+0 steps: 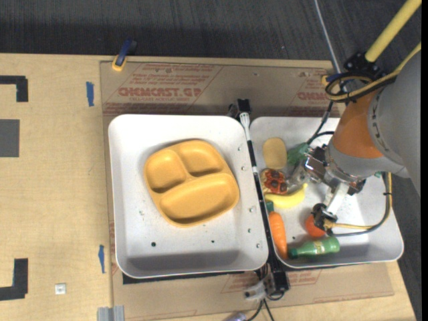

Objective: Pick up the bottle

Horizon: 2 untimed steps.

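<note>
green bottle (315, 248) in right white bin (381, 243), tan cardboard bench (53, 199)

A yellow-orange divided plate (192, 181) fills the white left bin (127, 179); right of it lie an orange carrot (278, 233), yellow banana (286, 198) and green bottle (315, 248).

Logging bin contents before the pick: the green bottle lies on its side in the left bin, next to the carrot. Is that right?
Not quite. The camera view shows the bottle lying on its side in the right bin, not the left one, next to the carrot. The left bin holds the yellow tray.
</note>
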Each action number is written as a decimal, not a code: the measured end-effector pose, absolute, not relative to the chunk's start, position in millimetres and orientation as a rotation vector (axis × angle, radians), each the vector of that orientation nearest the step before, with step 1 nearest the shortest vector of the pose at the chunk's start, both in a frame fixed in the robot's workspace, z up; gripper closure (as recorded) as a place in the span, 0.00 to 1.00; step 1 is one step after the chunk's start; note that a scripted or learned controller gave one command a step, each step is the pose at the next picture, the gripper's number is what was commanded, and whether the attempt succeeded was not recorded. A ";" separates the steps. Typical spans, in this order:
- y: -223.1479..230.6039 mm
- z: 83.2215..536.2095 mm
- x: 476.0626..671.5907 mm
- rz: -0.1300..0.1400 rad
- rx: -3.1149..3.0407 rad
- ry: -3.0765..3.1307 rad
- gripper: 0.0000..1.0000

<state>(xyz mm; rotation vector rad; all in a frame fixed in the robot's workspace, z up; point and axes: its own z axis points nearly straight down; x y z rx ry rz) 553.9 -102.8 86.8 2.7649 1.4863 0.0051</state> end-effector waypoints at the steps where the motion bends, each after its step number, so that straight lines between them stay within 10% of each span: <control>1: -134.9 123.5 640.0 0.001 2.732 1.550 0.00; 2: -104.9 86.1 618.9 0.001 2.804 1.414 0.00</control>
